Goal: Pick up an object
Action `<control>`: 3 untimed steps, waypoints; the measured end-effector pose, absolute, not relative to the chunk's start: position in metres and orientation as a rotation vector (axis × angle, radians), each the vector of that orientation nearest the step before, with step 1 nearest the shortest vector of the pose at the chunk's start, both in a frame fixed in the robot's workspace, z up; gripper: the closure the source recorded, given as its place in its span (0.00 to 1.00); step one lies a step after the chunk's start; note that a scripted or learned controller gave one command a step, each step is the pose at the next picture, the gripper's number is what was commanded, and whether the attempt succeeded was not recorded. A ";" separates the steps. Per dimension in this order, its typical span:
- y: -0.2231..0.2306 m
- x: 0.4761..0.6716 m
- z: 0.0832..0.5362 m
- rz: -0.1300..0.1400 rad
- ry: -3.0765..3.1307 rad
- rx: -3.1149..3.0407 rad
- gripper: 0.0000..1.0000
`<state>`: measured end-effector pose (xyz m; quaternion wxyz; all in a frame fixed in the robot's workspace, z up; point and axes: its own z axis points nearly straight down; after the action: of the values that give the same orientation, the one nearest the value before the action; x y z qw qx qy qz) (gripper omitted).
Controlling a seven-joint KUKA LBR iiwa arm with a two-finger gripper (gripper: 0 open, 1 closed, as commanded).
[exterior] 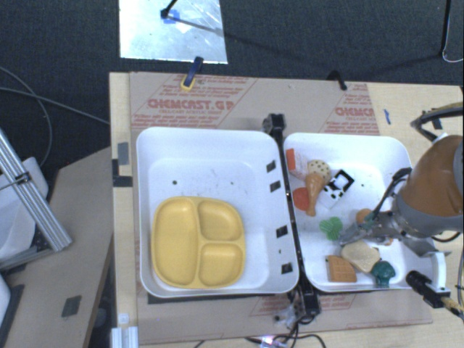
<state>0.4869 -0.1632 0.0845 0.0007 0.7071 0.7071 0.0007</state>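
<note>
- Your gripper (pixel 360 230) sits low in the right bin (pixel 391 149), among the toy food; you cannot tell its grip.
- A beige piece (pixel 360 254) lies just nearside of it.
- The yellow tray (pixel 198 240) rests in the left bin (pixel 210 145).

A: The divided plastic plate (pixel 199 241) in the left shallow white bin (pixel 210 151): what colour?

B: Pale yellow all over.

A: And beside it, in the right white bin (pixel 377 154)?

B: A tan cone topped with speckled cream (pixel 315 182), a white card printed with black squares (pixel 337 184), a green leafy toy (pixel 331 228), a teal lump (pixel 382 271) and an orange-brown waffle piece (pixel 340 269).
</note>
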 end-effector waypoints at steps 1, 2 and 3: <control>-0.171 0.487 0.084 0.002 2.221 2.220 0.00; -0.186 0.487 0.084 0.002 2.220 2.221 0.00; -0.207 0.487 0.085 0.002 2.219 2.220 0.00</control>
<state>0.4871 -0.2069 0.0847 0.0011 0.7072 0.7070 0.0008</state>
